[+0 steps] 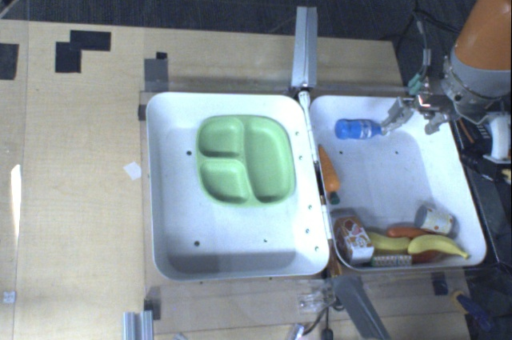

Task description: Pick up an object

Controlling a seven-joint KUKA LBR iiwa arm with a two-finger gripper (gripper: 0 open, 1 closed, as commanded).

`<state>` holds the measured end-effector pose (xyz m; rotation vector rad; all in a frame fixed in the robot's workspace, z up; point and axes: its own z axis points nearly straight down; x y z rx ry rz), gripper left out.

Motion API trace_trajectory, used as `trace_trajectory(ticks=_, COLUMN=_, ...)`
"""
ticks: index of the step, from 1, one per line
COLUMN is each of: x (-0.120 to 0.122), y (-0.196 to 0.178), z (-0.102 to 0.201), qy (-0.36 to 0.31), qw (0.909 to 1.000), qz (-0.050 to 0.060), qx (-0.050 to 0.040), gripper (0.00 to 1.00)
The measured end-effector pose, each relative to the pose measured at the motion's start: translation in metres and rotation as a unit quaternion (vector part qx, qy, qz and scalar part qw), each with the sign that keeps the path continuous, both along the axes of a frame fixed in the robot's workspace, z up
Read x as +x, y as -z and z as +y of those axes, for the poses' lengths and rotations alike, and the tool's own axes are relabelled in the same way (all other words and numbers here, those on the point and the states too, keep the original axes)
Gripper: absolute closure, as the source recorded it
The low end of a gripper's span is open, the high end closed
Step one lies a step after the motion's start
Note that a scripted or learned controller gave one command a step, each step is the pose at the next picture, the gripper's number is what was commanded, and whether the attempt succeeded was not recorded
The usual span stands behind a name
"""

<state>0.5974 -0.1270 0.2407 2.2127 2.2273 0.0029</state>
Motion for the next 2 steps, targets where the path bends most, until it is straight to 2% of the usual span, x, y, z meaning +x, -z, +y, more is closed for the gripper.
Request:
trace_trajectory(ticks=1, x=0.051, y=0.121, z=0.003, qy=0.08, qw=0.9968, qz=-0.001, qx=0.0001, gripper=0.0)
trace_trajectory(ticks=2, x=0.066, y=0.134, z=0.018, qy=0.037, qw=0.9993, qz=0.006, qx=-0.0078, gripper=0.0)
